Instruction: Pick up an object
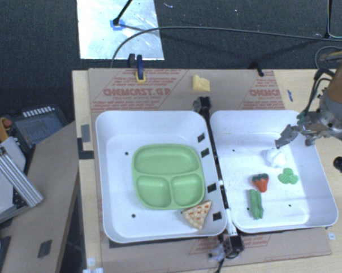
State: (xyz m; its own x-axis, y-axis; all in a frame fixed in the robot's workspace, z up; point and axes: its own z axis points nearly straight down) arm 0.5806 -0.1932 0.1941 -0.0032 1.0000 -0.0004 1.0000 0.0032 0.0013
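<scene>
Closest to the camera, a toy pizza slice [197,215] lies in the left bin [111,164]. It sits by the bin's near wall and touches the near edge of a green plate [167,175]. The plate has three parts and lies flat in the middle of that bin.

The right bin [313,212] is just beside the left one. A long green toy [255,204] lies in it, closest to the near wall. Just behind that is a small red toy [261,182] with a dark top. The two are very close, maybe touching. To the right of the red toy is a little green leafy toy [287,177], set a bit apart. Behind these lies a small white lump [275,156]. It rests on the bin floor.

The gripper [285,138] is just above and behind the white lump, very near it. It points down and to the left. I cannot tell if the gripper is spread or pressed together, or if it touches the lump. The grey arm [335,106] comes in from the right, over the bin's right wall.

Both bins sit on a brown cardboard sheet [129,91]. Past the bins, a small yellow block [201,83] lies on the cardboard. Farther left, a blue and yellow clip [138,66] sits on the cardboard's far edge. Behind it is a shiny silver sheet [98,29] on the dark floor.
</scene>
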